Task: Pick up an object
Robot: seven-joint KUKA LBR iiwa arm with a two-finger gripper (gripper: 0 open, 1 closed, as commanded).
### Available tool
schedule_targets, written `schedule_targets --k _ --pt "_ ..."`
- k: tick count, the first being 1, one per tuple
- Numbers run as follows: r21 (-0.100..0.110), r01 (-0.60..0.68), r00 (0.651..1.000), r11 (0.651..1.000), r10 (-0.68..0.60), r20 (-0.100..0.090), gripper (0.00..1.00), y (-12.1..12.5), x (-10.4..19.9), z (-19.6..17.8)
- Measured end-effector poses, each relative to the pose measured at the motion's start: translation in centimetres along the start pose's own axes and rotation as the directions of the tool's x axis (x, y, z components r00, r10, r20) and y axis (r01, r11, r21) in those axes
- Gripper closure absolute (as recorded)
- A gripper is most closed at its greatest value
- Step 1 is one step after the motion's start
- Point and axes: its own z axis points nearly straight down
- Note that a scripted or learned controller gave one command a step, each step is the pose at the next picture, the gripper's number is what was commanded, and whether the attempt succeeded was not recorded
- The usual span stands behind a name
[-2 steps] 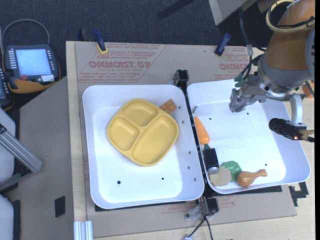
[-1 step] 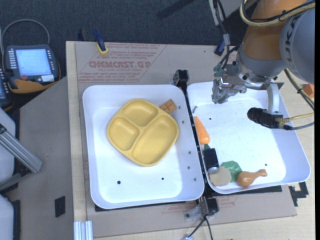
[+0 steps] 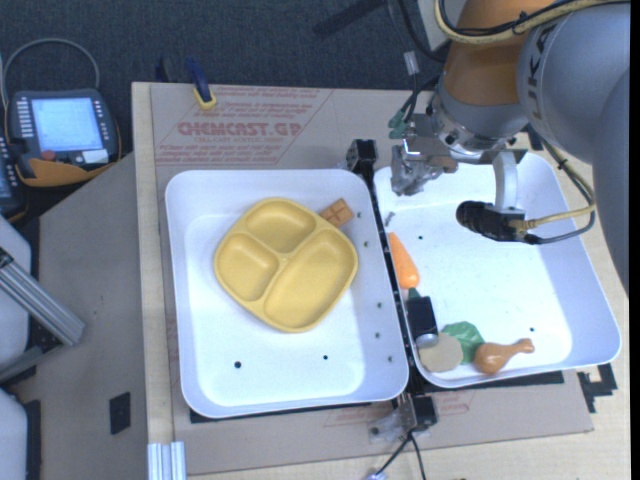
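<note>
The counter (image 3: pixel 148 198) holds two white bins side by side. The big grey arm (image 3: pixel 575 58) reaches in over the right bin (image 3: pixel 510 288). The left bin (image 3: pixel 185 308) has a yellow plate (image 3: pixel 285 263) with three parts in it. A small brown waffle piece (image 3: pixel 336 212) peeks out at the plate's far edge.

The gripper (image 3: pixel 408 180) hangs over the far left corner of the right bin. It holds nothing that I can see. I cannot tell if it is open or closed.

The closest thing to it is the toy carrot (image 3: pixel 402 260). It lies by the left wall of the right bin, just in front of the gripper. It looks light and hard, like plastic, and smooth, so it may slip. I think the best place to grab it is across the fat middle, not the thin tip. The wall is very close, so there is little room on that side.

Nearer the front lie a toy drumstick (image 3: pixel 503 353), a black block (image 3: pixel 421 318), a green toy (image 3: pixel 466 334) and a round tan piece (image 3: pixel 440 354).
</note>
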Motion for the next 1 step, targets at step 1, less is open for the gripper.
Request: schedule_targets --k 1 --pt "0.003 -0.002 1.0 1.0 0.002 -0.001 1.0 0.93 4.93 1.89"
